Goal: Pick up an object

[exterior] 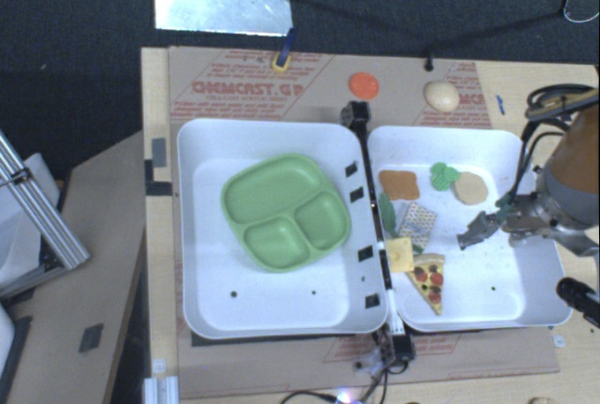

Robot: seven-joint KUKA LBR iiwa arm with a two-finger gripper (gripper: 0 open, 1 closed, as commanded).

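A: Objects to pick from all sit in the right bin (506, 304): a brown toast slice (399, 185), a green toy piece (442, 175), a pale round biscuit (471, 189), a grey speckled packet (415, 222), a yellow cheese square (400, 255) and a pizza slice (429, 278).

B: How are they grouped?

A: The toast, green piece and biscuit run in a row along the far part of the bin. The packet, cheese and pizza slice lie nearer the camera, close to the divider between the bins, with the cheese touching the pizza slice's top.

B: And the gripper (473, 231)?

A: It reaches in from the right, over the bin's middle, just below the biscuit and well right of the packet. Its dark fingers look slightly spread, and nothing sits between them.

B: The left bin (202, 205)?

A: It holds a green divided plate (286, 213), lying flat. Beyond the bins, on the cardboard, rest an orange disc (364, 86) and a pale egg shape (442, 95).
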